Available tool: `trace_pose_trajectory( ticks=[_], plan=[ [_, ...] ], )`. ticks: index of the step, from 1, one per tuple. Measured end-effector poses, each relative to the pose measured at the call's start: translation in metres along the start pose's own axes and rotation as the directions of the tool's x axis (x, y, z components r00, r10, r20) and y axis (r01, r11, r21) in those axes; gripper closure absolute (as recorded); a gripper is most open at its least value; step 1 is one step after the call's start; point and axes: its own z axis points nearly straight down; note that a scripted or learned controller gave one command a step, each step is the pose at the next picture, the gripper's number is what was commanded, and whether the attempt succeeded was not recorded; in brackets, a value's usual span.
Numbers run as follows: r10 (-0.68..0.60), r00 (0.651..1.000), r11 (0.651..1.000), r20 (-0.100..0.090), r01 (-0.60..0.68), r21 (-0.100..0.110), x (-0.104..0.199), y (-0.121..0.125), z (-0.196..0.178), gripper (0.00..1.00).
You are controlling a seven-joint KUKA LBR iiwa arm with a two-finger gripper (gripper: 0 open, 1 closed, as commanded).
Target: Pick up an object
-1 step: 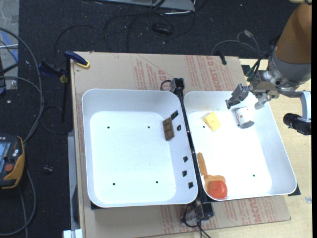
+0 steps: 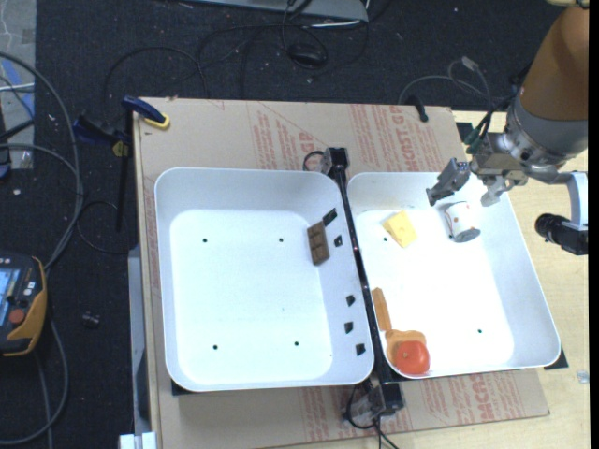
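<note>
My gripper hangs over the far part of the right bin, open, with its two fingers spread wide and nothing between them. A small white cup-like object with a red mark lies on the bin floor just in front of the fingertips. To the left of that cup sits a yellow block. A red ball with an orange handle-shaped piece rests in the right bin's near left corner. A brown bar lies in the left bin near its right wall.
A ridge with black clips separates the two bins. Both stand on a cardboard sheet. Cables and a blue-yellow clamp lie beyond the bench's far left corner. The arm's orange band rises at the top right.
</note>
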Motion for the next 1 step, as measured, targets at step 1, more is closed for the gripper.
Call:
trace_pose_trajectory(
  ticks=[1],
  plan=[
    [-0.024,1.0,1.0,-0.001,0.024,0.001,0.0083,-0.0418,-0.0113,0.0]
  ],
)
